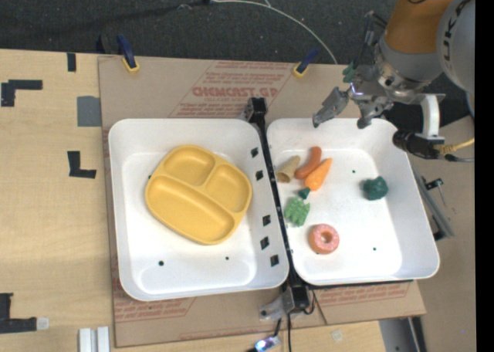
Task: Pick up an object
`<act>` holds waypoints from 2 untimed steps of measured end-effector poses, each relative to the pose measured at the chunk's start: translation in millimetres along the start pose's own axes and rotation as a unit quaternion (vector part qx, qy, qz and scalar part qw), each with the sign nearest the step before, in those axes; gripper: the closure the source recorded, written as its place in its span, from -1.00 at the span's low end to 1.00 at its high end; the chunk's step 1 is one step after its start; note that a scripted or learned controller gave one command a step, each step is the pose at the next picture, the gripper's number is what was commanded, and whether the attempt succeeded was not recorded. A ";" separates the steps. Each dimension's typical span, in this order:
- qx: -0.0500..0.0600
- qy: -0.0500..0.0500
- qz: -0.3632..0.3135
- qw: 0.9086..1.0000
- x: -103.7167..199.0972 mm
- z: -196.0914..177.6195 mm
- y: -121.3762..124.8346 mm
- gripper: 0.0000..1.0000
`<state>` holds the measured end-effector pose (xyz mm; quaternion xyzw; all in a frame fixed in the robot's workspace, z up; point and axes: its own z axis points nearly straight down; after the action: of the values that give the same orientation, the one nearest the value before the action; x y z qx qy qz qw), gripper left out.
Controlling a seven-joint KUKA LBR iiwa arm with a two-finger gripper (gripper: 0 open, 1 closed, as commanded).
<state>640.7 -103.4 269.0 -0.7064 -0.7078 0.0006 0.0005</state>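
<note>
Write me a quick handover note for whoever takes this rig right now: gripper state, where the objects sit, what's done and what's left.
Gripper: open, holding nothing, hanging over the back rim of the right bin.
Right bin: carrot and sausage side by side near the middle, beige piece to their left, green broccoli below them, pink donut toward the front, dark green piece on the right.
Left bin: yellow divided plate.
Done: nothing picked yet.
Left: descend on one object, close, lift.

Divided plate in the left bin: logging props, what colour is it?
Yellow; the divided plate shows clearly in the camera view.
</note>
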 end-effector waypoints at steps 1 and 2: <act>0.003 0.000 0.000 1.000 3.3 62.8 5.1 -1.00; 0.003 0.000 0.000 1.000 5.6 124.7 11.2 -1.00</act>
<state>651.7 -97.8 144.2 -0.7062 -0.7080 0.0028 0.0020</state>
